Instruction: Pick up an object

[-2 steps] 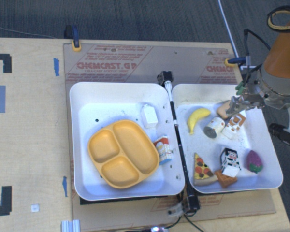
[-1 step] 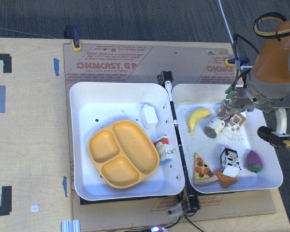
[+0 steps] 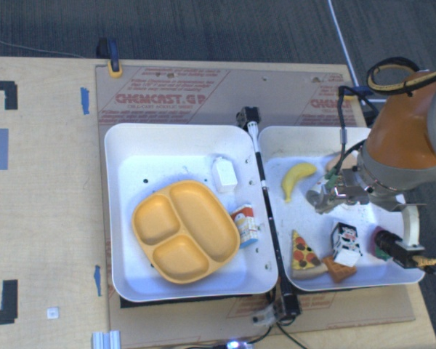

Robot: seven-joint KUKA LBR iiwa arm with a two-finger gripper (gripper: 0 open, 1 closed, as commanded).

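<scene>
In the right bin, a yellow banana lies near the far left corner. A pizza-slice toy rests by the near left wall. Beside it stands a small black and white object, with a brown wedge just in front of it. My gripper hangs over the middle of this bin, right of the banana and above the black and white object. Nothing is visibly held in it.
The left bin holds a yellow divided plate, a small white block and a little can against the plate's right edge. The grey arm with its orange band covers the right bin's right side.
</scene>
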